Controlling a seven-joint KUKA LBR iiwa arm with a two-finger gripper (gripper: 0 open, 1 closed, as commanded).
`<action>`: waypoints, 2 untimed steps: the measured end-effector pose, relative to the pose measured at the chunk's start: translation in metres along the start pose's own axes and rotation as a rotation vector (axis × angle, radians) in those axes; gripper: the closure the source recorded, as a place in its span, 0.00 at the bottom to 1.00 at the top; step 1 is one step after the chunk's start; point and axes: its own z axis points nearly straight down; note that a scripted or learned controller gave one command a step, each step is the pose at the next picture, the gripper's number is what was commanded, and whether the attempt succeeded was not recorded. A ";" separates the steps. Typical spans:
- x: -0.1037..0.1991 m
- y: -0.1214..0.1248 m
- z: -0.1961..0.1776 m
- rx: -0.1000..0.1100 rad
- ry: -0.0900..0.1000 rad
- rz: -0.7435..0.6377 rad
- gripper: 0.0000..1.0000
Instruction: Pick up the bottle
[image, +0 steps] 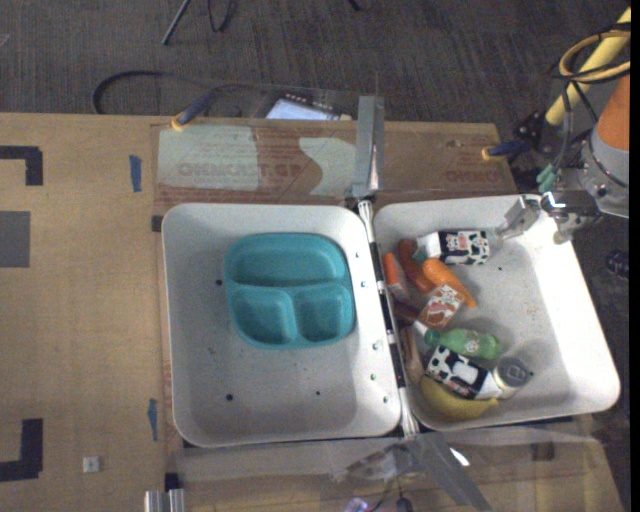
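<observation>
The green plastic bottle (466, 344) lies on its side in the right white bin (560, 330), among a cow-print carton (456, 373), a yellow banana (455, 400) and orange carrots (440, 275). The two-finger gripper (540, 215) hovers at the bin's far edge, fingers spread with nothing between them. A teal divided tray (290, 288) sits in the left bin (200, 380).

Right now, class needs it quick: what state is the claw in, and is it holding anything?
Claw: open, holding nothing, above the right bin's far edge, apart from the bottle.
</observation>
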 end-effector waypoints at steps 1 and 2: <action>-0.006 -0.046 0.122 -0.001 0.000 0.020 0.00; 0.043 -0.075 0.145 -0.046 -0.019 -0.048 0.00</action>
